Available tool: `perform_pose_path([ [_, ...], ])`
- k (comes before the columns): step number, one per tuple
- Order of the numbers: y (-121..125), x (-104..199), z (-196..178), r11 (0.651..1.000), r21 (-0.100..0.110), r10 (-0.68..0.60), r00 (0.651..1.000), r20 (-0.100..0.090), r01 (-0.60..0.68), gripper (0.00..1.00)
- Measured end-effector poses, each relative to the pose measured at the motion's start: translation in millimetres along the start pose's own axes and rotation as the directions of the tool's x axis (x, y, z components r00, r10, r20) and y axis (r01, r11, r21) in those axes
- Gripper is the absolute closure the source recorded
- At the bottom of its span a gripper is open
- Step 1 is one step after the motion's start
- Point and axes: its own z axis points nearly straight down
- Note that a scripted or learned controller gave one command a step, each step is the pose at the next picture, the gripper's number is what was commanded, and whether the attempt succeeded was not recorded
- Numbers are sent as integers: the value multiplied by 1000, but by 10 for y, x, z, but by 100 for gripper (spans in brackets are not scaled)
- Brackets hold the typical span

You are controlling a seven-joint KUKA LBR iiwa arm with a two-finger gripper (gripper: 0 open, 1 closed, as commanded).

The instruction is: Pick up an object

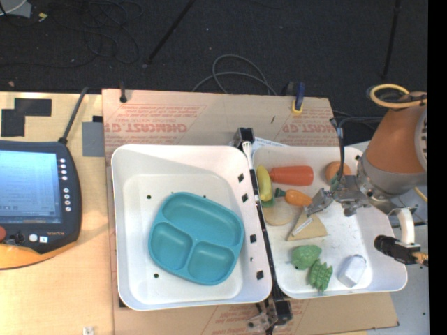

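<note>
My gripper (304, 222) hangs low in the right bin (380, 285), reaching in from the right. It is open, with its tips just above the left edge of a pale yellow cheese wedge (314, 229) and nothing held between them. Close by lie a small orange carrot (298, 198), a beige disc (276, 215), a long red-orange sausage (292, 175) and a yellow banana (264, 183). An orange ball (335, 170) is partly hidden by the wrist. Nearer the front lie a green broccoli (304, 256), a second green toy (320, 276) and a grey-white object (351, 270).
The left bin (133, 187) holds a teal divided plate (197, 237). A black rail (255, 222) divides the two bins. A tablet (31, 194) stands on the bench at the far left. Cardboard (209, 117) lies under the bins.
</note>
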Motion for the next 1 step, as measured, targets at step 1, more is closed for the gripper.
perform_pose_path([
  [1, -755, 430, 741, 1000, 4, -3, 1000, -1, 3, 0],
])
